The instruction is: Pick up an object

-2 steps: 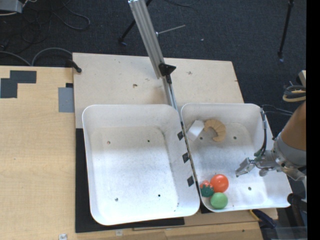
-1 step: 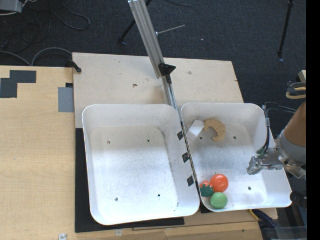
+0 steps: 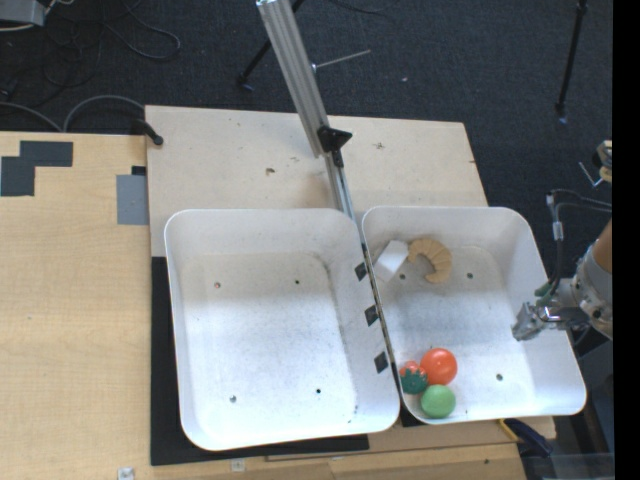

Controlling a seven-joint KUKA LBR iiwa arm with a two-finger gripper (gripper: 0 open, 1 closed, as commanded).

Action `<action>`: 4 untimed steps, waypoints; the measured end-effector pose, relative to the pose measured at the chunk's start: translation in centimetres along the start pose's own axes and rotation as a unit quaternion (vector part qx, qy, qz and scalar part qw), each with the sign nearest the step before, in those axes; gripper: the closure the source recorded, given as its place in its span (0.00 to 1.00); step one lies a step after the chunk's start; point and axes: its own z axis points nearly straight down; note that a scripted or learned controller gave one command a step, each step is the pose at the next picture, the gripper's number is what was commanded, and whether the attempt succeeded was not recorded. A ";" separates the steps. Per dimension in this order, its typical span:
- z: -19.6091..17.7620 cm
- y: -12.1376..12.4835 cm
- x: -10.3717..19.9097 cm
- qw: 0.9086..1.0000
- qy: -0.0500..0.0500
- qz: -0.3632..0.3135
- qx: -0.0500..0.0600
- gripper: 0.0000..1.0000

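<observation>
In the right bin (image 3: 500, 218) lie a white block (image 3: 390, 259) and a tan curved piece (image 3: 431, 258) near the far left corner. A red ball (image 3: 438, 365), a green ball (image 3: 437, 401) and a small red-and-green item (image 3: 411, 378) sit near the front left corner. My gripper (image 3: 530, 323) hangs over the bin's right side, well apart from all of these, with nothing visibly between its fingers.
The left bin (image 3: 180, 238) sits beside the right one, with a divider and black clips (image 3: 370, 313) between them. A metal rail (image 3: 300, 78) slants up behind the bins. The bench edge and cables lie at right.
</observation>
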 end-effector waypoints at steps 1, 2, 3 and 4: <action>-4.3 0.1 -0.1 1.000 0.000 -0.004 0.000 1.00; -4.4 2.4 3.7 1.000 0.001 -0.005 0.002 1.00; -3.8 4.3 9.4 1.000 0.002 -0.006 0.002 1.00; -5.1 6.5 14.1 1.000 0.001 -0.006 0.001 1.00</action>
